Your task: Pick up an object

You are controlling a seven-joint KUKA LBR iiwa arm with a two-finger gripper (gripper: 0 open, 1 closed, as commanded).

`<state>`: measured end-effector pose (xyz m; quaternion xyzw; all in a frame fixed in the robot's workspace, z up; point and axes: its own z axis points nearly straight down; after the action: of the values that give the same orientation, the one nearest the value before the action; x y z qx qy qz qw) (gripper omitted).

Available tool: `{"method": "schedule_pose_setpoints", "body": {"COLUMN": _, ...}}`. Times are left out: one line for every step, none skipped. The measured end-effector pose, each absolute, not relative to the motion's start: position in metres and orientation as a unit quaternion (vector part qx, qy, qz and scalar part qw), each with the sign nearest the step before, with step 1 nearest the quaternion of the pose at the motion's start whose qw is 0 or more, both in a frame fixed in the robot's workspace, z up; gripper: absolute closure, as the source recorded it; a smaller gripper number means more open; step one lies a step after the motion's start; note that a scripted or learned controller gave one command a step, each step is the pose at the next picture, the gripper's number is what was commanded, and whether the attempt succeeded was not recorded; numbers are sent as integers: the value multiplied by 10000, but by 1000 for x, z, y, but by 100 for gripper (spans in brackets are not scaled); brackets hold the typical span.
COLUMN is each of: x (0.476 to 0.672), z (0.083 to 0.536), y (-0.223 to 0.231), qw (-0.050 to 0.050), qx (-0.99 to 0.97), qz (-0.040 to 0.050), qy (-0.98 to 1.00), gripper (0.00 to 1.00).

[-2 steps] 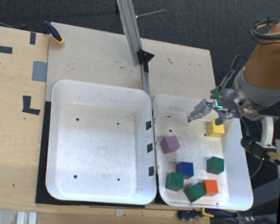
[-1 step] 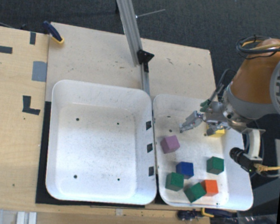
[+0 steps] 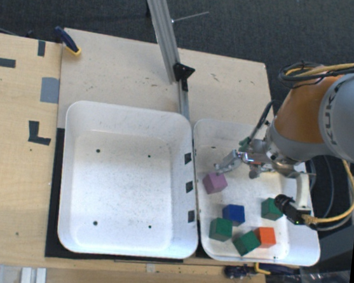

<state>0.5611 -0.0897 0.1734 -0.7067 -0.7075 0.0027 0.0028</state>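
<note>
1. Hanging over the upper middle of the right bin [image 3: 211, 135], the hand [image 3: 241, 165] has its two fingers spread apart, with nothing between them.
2. One finger [image 3: 226, 166] reaches down and to the left; its tip is just above and beside the purple block [image 3: 215, 183], and whether they touch cannot be told.
3. The other finger [image 3: 254, 171] points down, closer to the wrist.
4. The grey arm [image 3: 350, 114] with its orange band [image 3: 302, 111] comes in from the right edge and covers the right bin's upper right corner.
5. The purple block lies near the right bin's left wall, apart from the other blocks.
6. A blue block [image 3: 235, 213] sits near the middle of the right bin, and a dark green block [image 3: 221, 229] sits just below and left of it.
7. Another green block [image 3: 247, 242] rests near the front wall, touching or just beside an orange block [image 3: 266, 236] on its right.
8. A third green block [image 3: 272, 209] lies toward the right wall, next to a black cable fitting [image 3: 289, 208].
9. The left bin [image 3: 77, 119] stands side by side with the right bin, their rims touching along the middle.
10. Both bins rest on the pale counter [image 3: 122, 67], where a slanted metal rail [image 3: 165, 30] crosses the back and a blue and yellow tool [image 3: 67, 41] lies at the far left corner.
</note>
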Motion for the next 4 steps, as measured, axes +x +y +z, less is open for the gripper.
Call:
{"method": "schedule_pose_setpoints", "body": {"x": 559, "z": 129, "y": -94, "qw": 26, "qx": -7069, "qz": 24, "qy": -7073, "gripper": 0}}
{"method": "schedule_pose_setpoints", "body": {"x": 560, "z": 141, "y": -93, "qw": 16, "qx": -7062, "qz": 9, "qy": -7080, "gripper": 100}}
{"method": "schedule_pose_setpoints", "body": {"x": 567, "z": 188, "y": -98, "qw": -15, "qx": -7068, "qz": -9, "qy": -7074, "gripper": 100}}
{"method": "schedule_pose_setpoints", "body": {"x": 568, "z": 239, "y": -98, "qw": -18, "qx": -7067, "qz": -12, "qy": -7076, "gripper": 100}}
